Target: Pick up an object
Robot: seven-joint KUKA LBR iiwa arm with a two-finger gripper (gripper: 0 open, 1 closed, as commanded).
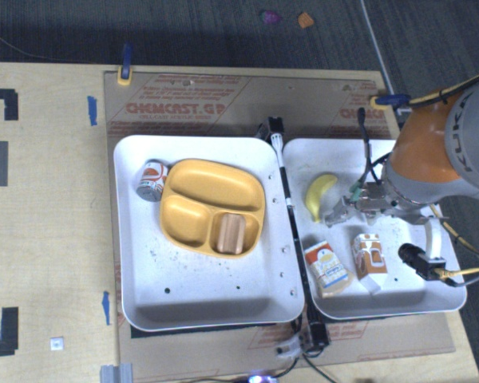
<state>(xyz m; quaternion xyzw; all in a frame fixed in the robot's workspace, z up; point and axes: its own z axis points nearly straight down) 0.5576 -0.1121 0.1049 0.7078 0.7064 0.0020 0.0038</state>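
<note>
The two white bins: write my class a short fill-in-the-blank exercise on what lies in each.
1. The yellow divided tray lies in the ____ bin.
2. The banana lies in the ____ bin.
3. The drink can rests against the tray's ____ side.
4. The number of small cartons in the right bin is ____.

Missing words: left; right; left; two

Red print "CHEMCAST GP" on the brown board (172, 106), far up-left of the claw (339, 211). Letters "KU" on the grey arm (461, 130), up-right of it. Carton labels unreadable.
</note>
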